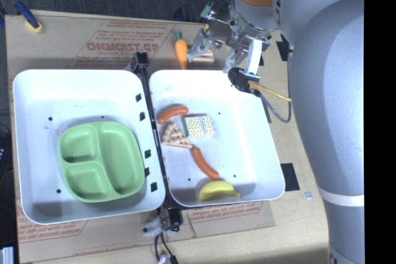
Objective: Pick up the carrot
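We are looking past the banana (218,190) at lower centre. The carrot (180,52) is lying outside the bins, upper centre. Our gripper (215,54) is hovering just right of it (jaws' state: cannot tell). It is looking light, stiff, smooth; we are favouring its thick middle.

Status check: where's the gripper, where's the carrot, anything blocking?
Gripper above right bin's far rim. Carrot outside bins, on cardboard, left of gripper, ungrasped. Nothing on it.

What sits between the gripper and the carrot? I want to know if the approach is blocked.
In the camera view, the carrot lies on the bench behind the right bin. Between it and the gripper sits a small tan block.
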Available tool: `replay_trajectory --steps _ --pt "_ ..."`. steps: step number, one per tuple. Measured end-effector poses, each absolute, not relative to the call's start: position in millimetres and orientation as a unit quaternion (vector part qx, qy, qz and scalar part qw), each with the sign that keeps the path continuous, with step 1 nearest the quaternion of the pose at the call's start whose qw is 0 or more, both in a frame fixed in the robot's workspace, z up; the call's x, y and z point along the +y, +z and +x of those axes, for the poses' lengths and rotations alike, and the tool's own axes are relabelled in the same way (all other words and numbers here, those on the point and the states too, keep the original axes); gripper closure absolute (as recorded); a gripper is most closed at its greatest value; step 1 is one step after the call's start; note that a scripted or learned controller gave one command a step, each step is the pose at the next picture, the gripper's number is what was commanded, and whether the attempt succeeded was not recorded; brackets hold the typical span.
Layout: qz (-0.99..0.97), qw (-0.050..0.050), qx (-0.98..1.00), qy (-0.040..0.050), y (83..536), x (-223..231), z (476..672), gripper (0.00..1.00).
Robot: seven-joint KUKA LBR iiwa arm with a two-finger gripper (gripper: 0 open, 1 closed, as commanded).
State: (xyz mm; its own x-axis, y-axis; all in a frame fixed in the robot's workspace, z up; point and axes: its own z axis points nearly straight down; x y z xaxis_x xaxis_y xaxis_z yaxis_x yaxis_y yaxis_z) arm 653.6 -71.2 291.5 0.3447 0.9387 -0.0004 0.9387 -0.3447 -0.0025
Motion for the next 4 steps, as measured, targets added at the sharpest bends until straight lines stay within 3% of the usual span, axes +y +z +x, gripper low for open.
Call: replay_trajectory --steps 1,2,3,4 --pt "-0.962 0.003 -0.273 0.0035 225 -73 655.6 0.0" --pt "-0.977 0.002 -0.213 0.0033 107 -106 640.6 0.0" --pt "-0.976 0.005 -0.217 0.0045 118 -104 641.2 1.0" --pt "-0.992 0.001 -0.124 0.0019 192 -32 636.9 1.0"
